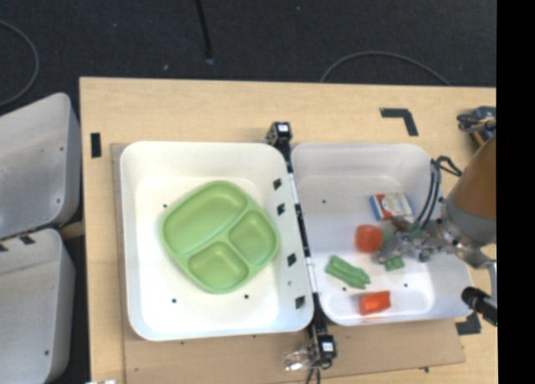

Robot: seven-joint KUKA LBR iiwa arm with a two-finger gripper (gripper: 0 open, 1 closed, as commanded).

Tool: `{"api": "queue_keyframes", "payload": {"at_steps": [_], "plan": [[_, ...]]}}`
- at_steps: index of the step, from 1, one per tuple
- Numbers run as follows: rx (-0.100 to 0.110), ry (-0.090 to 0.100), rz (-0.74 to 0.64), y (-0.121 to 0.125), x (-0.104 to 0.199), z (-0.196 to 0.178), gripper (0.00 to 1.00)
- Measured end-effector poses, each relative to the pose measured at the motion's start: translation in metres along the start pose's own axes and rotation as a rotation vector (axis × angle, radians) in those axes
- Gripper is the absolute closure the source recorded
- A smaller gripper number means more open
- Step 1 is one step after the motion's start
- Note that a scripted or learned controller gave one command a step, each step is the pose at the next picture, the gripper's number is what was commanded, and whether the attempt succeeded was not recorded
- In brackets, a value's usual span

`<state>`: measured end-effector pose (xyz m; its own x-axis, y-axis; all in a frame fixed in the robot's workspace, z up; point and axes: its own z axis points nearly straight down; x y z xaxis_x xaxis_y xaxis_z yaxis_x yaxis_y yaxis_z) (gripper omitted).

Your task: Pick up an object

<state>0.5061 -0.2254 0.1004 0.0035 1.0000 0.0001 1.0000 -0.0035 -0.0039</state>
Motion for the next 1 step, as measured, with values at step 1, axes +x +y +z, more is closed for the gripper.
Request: {"api": "queue_keyframes", "payload": {"at_steps": [1], "plan": [[-0.007,-0.003,0.005,0.0016,-0.0019,-0.0141,1.0]]}}
